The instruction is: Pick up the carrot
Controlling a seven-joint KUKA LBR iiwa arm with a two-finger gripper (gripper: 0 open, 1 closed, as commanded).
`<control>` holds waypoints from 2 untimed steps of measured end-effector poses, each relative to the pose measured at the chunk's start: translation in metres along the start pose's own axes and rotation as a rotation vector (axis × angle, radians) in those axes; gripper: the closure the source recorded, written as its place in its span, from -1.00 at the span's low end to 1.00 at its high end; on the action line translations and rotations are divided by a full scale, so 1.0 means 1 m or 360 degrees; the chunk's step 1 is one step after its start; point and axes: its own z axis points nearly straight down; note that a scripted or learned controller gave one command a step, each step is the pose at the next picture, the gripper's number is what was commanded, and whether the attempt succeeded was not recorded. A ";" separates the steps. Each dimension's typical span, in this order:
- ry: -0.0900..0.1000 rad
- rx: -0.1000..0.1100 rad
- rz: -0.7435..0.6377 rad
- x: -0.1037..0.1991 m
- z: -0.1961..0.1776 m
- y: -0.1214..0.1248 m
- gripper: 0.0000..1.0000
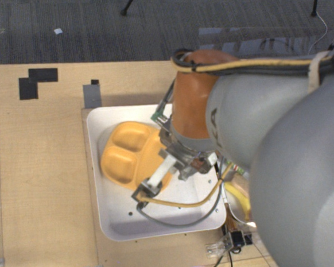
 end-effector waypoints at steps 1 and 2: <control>-0.0007 0.0002 0.0317 -0.033 0.008 0.035 1.00; -0.0011 0.0004 0.0597 0.048 0.044 -0.008 1.00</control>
